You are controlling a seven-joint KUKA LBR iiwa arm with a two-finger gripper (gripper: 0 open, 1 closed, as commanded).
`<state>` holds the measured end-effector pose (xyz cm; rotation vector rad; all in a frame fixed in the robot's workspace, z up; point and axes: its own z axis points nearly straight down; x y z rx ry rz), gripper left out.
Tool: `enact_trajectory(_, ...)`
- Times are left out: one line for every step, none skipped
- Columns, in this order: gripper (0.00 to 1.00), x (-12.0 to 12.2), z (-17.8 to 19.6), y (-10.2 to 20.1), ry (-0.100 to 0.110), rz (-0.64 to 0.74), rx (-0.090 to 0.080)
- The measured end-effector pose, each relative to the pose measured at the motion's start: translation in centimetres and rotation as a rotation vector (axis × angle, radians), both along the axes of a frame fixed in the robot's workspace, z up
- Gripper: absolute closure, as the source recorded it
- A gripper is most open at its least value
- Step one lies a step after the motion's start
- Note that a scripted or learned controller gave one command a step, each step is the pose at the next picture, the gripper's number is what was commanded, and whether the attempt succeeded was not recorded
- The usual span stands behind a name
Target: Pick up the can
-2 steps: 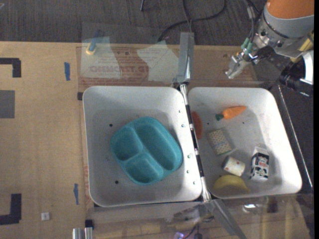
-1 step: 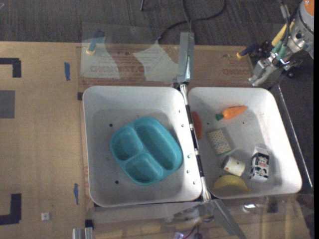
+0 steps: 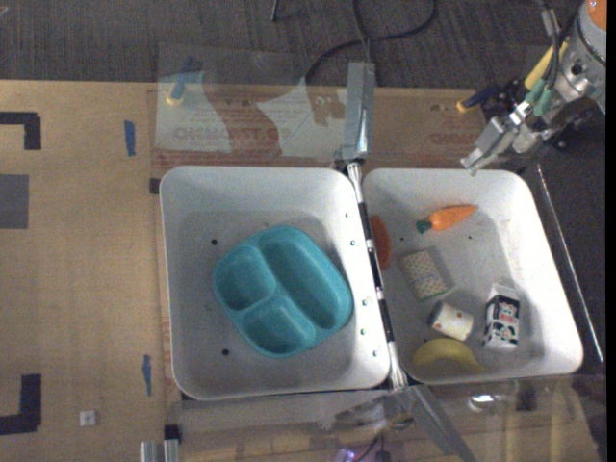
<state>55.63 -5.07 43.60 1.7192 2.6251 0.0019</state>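
Tan bench (image 3: 77, 287), dark carpet (image 3: 144, 17) beyond

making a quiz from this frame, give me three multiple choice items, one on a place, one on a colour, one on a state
1. Which bin holds the can?
A. left bin
B. right bin
C. neither

2. What colour is the tray?
A. teal
B. red
C. yellow

3. Where is the gripper?
A. above the right bin's far edge, apart from the can
B. closed around the can
C. pressing on the tray

Answers:
1 B: the can lies on its side in the right bin, between the banana and the carton.
2 A: the divided tray in the left bin is teal.
3 A: the gripper hangs at the far edge, with the carrot between it and the can.
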Motion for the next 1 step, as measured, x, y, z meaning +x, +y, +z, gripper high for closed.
enact_trajectory(0.0,1.08,-15.41,1.3,0.002,-0.056,0.001)
